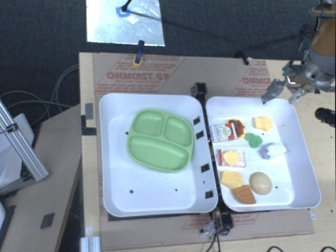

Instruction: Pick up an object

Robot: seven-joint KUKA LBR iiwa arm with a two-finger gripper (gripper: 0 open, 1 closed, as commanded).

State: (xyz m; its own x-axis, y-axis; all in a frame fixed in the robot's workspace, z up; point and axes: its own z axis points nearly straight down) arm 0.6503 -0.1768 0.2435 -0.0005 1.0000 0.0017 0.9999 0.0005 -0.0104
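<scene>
The right bin (302, 140) holds several small toy foods: a yellow piece (263, 123), a red and brown item (235, 126), a printed packet (221, 133), a green broccoli-like piece (253, 139), a pale grey object (273, 150), a packet with a yellow square (232, 158), a yellow chip (231, 179), a beige round bun (260, 182) and an orange-brown wafer (244, 194). My gripper (283, 92) hangs over the bin's far right corner, above and beyond the yellow piece. Its fingers are spread open with nothing between them.
The left bin (113, 182) holds a green divided plate (160, 139). A black divider with clips (207, 140) runs between the bins. A shiny metal sheet (126, 14) lies at the back, and a metal rail (18, 140) stands at the left.
</scene>
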